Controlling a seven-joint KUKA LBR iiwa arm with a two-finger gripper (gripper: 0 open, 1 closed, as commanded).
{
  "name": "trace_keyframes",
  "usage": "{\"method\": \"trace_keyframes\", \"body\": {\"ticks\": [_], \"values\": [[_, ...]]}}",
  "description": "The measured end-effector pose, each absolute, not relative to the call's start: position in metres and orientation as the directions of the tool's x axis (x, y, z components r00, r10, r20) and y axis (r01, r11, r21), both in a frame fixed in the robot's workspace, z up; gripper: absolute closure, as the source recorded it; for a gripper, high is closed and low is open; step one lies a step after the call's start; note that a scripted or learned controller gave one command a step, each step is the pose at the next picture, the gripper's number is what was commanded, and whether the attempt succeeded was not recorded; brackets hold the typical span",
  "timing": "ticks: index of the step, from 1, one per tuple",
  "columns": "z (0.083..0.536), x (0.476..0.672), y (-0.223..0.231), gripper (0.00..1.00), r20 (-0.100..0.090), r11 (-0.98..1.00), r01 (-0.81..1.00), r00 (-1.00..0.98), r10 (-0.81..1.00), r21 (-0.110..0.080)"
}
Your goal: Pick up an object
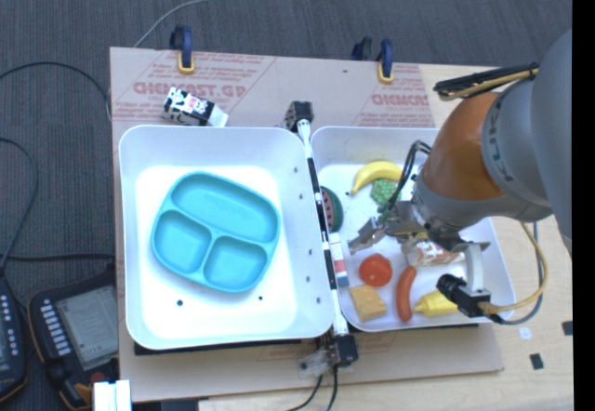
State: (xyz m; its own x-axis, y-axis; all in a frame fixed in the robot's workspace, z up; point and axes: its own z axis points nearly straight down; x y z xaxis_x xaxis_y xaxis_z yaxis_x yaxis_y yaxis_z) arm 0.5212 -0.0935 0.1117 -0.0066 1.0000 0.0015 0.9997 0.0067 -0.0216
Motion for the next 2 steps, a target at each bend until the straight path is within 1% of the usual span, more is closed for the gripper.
{"method": "trace_keyframes", "body": {"ticks": [1, 2], "values": [[0.0872, 0.4896, -0.0991, 0.00, 0.000, 0.004, 1.000, -0.004, 1.000, 0.014], [0.0949, 0.4903, -0.0999, 1.00, -0.001, 0.004, 1.000, -0.004, 1.000, 0.011]]}}
